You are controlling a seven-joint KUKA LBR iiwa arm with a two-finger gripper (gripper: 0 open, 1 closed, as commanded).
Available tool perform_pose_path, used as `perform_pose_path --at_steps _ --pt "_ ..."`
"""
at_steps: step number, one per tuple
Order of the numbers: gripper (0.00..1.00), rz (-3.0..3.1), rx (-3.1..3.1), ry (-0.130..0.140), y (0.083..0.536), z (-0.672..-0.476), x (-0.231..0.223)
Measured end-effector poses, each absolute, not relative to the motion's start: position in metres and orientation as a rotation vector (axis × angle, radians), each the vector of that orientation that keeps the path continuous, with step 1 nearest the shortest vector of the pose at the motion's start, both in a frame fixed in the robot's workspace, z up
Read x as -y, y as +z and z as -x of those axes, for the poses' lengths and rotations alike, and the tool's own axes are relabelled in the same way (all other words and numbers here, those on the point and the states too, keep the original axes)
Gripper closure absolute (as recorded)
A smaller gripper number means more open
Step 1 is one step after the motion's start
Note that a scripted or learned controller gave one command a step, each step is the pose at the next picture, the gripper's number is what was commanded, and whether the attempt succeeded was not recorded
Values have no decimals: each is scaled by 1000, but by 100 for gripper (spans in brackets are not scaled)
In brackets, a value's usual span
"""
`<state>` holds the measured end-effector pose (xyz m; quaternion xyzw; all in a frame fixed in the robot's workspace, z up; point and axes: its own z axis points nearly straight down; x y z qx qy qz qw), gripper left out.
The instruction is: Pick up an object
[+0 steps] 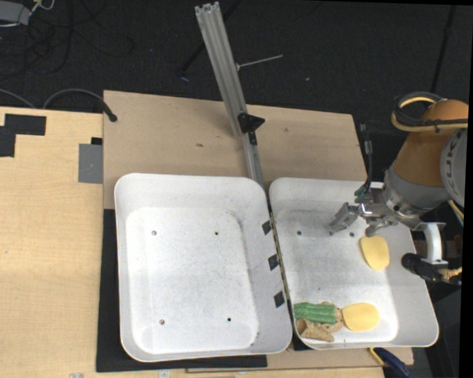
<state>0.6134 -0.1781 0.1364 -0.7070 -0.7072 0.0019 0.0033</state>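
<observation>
My gripper (358, 226) hangs low over the back of the right bin (320, 251), its grey fingers spread open and nothing between them. A pale yellow oval piece (374, 252) lies on the bin floor just below and to the right of the fingertips, close to the right finger. At the bin's front edge a green ridged object (316, 311) lies beside a tan lumpy object (318, 330) and a second yellow round piece (361, 316).
The left bin (190, 264) sits beside the right one, with black clips (272, 261) along the shared rim. A slanted aluminium bar (225, 82) runs from the back down to the bins' junction. The arm's orange band (426, 149) is at the right.
</observation>
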Motion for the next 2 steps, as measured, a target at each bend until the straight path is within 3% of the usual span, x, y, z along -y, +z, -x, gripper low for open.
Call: perform_pose_path --at_steps 1,2 --pt "0 2221 2219 2 90 -613 177" --pt "100 2224 2217 2 101 -614 178"
